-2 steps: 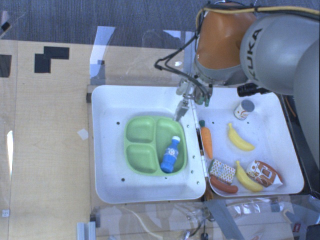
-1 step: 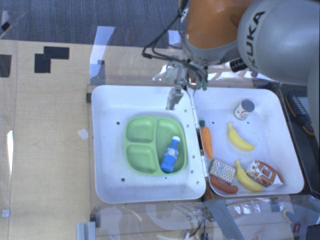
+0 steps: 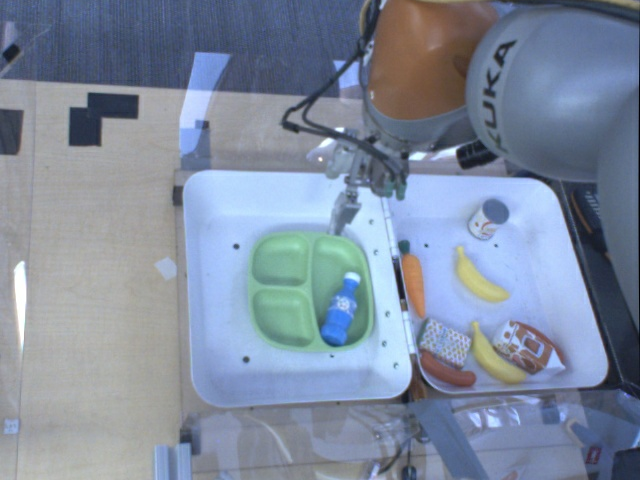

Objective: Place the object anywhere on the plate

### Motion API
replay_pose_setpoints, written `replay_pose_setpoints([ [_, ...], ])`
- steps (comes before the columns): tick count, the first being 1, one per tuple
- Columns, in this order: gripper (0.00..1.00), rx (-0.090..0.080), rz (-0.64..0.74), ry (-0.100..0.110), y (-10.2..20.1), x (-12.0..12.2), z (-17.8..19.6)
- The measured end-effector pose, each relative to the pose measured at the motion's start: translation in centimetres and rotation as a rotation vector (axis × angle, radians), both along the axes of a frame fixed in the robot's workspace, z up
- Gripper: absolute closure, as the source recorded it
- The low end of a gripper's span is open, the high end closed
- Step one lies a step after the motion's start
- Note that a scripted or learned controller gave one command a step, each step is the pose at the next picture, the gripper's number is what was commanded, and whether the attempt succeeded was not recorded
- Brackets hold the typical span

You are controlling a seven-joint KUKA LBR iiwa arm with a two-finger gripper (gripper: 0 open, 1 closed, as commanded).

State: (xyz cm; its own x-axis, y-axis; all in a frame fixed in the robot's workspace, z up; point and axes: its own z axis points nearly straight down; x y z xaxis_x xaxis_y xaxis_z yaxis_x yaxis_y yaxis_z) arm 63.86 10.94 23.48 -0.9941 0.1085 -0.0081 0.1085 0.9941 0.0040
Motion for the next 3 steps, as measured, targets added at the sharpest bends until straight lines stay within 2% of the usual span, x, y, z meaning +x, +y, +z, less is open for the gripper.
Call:
replay_pose_setpoints([
  [1,0.0,-0.002,0.116,-0.004,-2.3,2.2,-0.7],
  [2,0.0,-0.004,0.502,-0.007,-1.5,3.2,2.6],
  [3,0.0,-0.005,0.617,-0.003,-2.9,3.2,-3.2],
])
